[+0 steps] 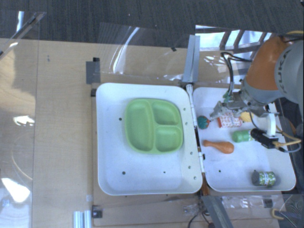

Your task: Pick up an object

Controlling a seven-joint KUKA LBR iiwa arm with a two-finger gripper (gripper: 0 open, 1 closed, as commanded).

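From my feed I see a pale wooden bench (47,127), dark ribbed flooring (118,4) beyond it, and what may be clear plastic sheeting (142,51) catching glare.

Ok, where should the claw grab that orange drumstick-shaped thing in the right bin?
Probably at the narrow neck of the orange drumstick-shaped thing, coming straight down. It lies flat, lengthwise left to right, with bare floor of the right bin on both long sides.

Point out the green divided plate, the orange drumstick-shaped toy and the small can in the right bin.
Green divided plate (142,127): camera view, on its large left compartment.
Orange drumstick-shaped toy (222,147): camera view, on its thick end.
Small can (263,178): camera view, on its side wall.
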